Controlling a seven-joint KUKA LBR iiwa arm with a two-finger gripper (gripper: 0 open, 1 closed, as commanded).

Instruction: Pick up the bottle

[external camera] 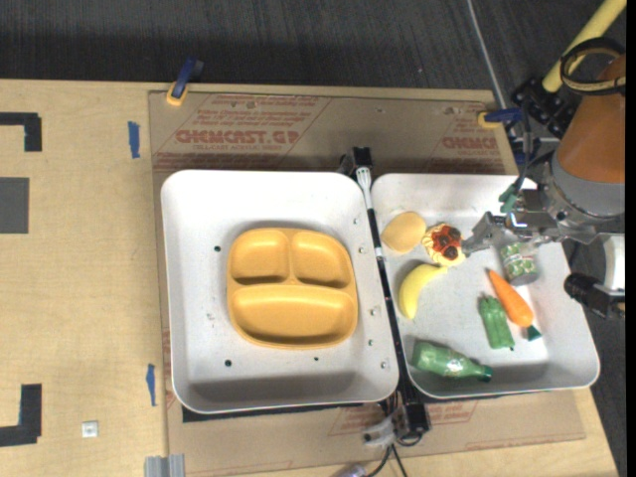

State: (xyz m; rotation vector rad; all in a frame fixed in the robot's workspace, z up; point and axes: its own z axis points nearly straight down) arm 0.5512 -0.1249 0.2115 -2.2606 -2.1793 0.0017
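The green bottle (450, 363) lies on its side near the front edge of the right bin (576, 361), cap pointing right. My gripper (516, 238) hangs over the back right part of that bin, well behind the bottle and apart from it. Its fingers are spread open, and a small clear-and-green object (518, 263) sits just below them. Nothing is gripped between the fingers.
The right bin also holds a tan bun (403, 232), a red-and-yellow toy (443, 243), a banana (417, 288), a carrot (513, 299) and a green block (495, 323). A yellow divided plate (292, 286) rests in the left bin (189, 266).
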